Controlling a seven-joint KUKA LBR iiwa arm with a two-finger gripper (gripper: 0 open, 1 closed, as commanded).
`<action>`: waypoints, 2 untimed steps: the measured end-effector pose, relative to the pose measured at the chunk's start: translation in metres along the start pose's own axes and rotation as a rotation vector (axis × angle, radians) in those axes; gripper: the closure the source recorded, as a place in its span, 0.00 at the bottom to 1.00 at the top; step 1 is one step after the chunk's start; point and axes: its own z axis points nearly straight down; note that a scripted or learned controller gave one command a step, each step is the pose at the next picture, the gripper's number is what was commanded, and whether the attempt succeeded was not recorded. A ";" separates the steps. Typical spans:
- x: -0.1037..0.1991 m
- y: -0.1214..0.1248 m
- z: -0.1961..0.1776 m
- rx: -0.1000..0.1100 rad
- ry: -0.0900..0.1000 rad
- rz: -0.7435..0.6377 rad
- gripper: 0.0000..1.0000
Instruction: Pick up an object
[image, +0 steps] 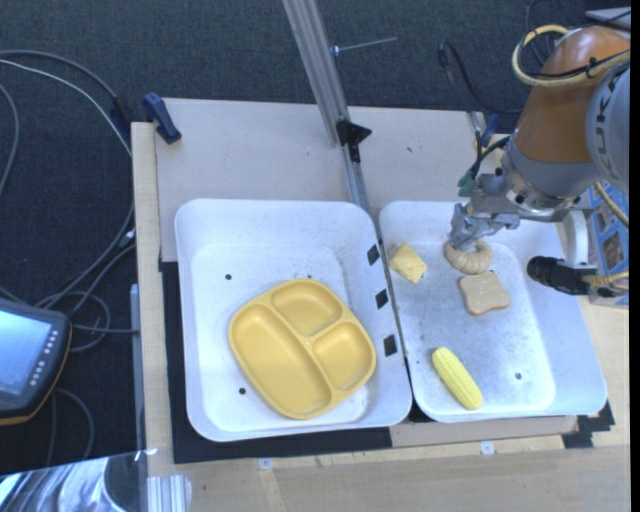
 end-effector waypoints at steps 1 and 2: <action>0.058 0.014 0.007 -0.002 -0.001 0.000 1.00; 0.117 0.032 -0.007 -0.005 0.000 -0.001 1.00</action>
